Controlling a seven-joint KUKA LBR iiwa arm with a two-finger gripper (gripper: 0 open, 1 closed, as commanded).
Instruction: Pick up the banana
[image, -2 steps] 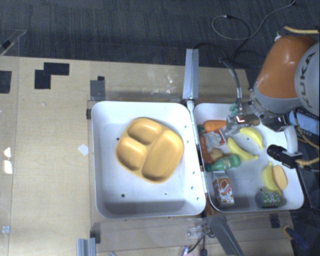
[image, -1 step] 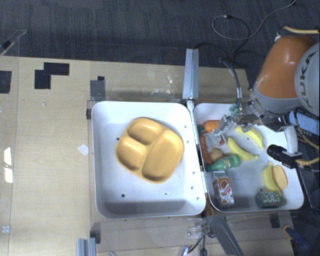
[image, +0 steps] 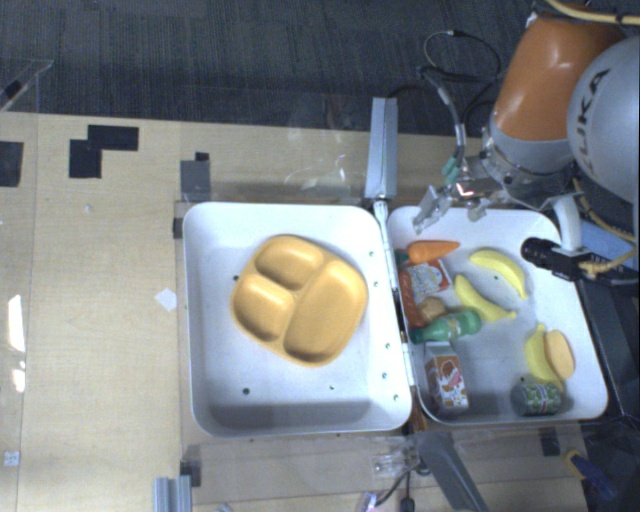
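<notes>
Camera view | we find the gripper (image: 437, 207) raised over the right bin's (image: 590, 398) far rim, fingers spread, pinching nothing | banana (image: 500, 270) lies in that bin | pickup not begun

Robotics lab — KUKA arm (image: 560, 90), white bins (image: 200, 330).

Glossy plastic banana (image: 500, 270), wooden bench (image: 90, 330)

The arm (image: 590, 90) is showing a glossy grey shell bearing part of dark KUKA lettering, with a broad orange band above the wrist. Black cables are looping behind it, and the metallic gripper (image: 452, 200) is glinting with a green light.
</notes>
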